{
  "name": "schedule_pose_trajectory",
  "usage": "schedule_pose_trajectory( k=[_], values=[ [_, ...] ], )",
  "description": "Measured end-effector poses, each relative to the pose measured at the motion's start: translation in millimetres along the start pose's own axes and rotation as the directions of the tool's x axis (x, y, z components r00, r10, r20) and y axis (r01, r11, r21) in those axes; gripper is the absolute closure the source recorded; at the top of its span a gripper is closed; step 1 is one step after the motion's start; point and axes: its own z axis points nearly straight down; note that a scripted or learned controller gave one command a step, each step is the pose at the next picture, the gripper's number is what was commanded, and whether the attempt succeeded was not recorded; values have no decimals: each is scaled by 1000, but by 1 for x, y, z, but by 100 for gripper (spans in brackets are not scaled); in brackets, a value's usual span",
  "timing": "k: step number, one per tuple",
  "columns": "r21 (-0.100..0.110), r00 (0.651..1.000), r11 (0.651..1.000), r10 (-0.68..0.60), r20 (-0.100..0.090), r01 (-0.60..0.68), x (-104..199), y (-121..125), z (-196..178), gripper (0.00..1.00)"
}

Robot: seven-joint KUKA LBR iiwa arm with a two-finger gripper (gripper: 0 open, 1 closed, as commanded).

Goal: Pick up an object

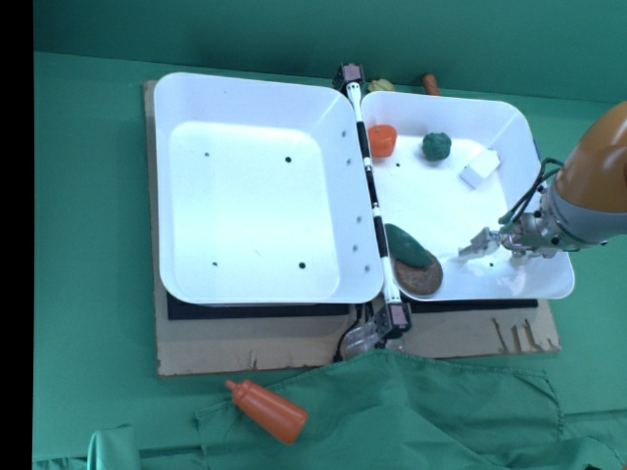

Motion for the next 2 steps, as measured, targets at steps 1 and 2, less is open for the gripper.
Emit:
schedule_pose_trajectory(
  k=[1,2],
  values=[
    [-7,1000,1000,1,6,-1,-1,3,-12,100],
    [12,1000,1000,-9,-5,9,5,101,-3,100]
  ],
)
